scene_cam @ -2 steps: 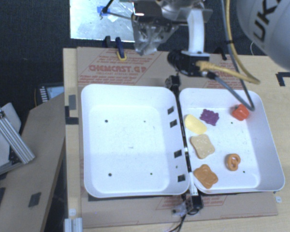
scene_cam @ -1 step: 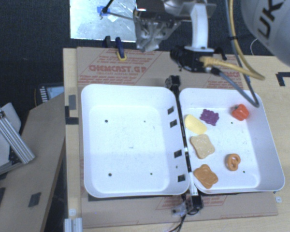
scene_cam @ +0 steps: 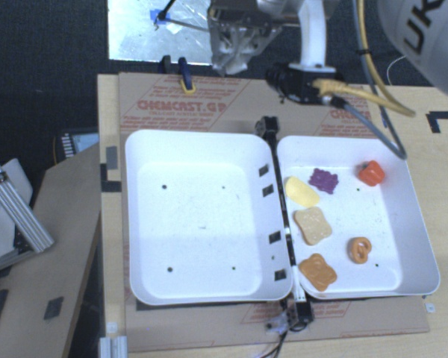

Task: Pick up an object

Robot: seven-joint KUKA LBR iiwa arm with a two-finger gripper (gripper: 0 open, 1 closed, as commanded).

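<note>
judging from how things lie, the pick is not yet begun; the gripper [scene_cam: 230, 64] hangs at the upper middle of the frame, above the cardboard sheet [scene_cam: 181, 104] behind the bins and well apart from every object; nothing shows beneath it or in its hold, though whether it is spread or closed i cannot tell, since it is blurred and seen from above; all the candidates lie in the right bin [scene_cam: 414, 222]: a purple piece [scene_cam: 324, 180] and a yellow piece [scene_cam: 302, 192] at its upper left, an orange-red piece [scene_cam: 371, 173] at its upper right, a tan toast slice [scene_cam: 313, 225] centre left, a small pretzel [scene_cam: 359, 249] lower right, an orange-brown piece [scene_cam: 317, 271] at its lower left corner; left bin [scene_cam: 190, 218] carries no object; everything remains: travel over, descend, close, lift.
</note>
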